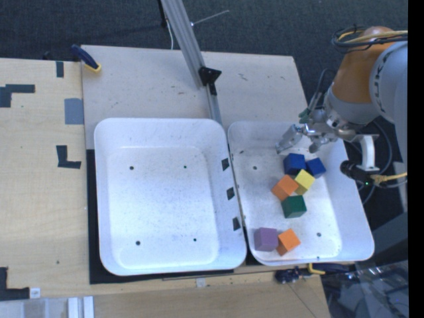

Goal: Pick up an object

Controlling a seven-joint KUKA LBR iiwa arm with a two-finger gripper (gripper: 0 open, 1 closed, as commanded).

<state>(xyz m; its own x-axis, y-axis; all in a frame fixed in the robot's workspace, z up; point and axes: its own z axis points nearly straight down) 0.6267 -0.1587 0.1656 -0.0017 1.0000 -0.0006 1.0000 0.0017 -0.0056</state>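
Note:
The right bin [331, 240] holds several small blocks. Two blue cubes [295, 162] [317, 167] lie near its far side, with a yellow cube [305, 179], an orange cube [285, 187] and a green cube [293, 206] packed just below them. A purple cube [266, 238] and a second orange cube [288, 241] sit at the near edge. My gripper [301, 143] hangs just beyond the blue cubes at the bin's far right, open, with nothing between its fingers.
The left bin [159, 197] lies beside the right one, their rims meeting in the middle. A slanted metal rail [189, 38] runs from the top of the view down to the bins' shared far corner. A blue-and-yellow tool [86, 57] lies on the bench at far left.

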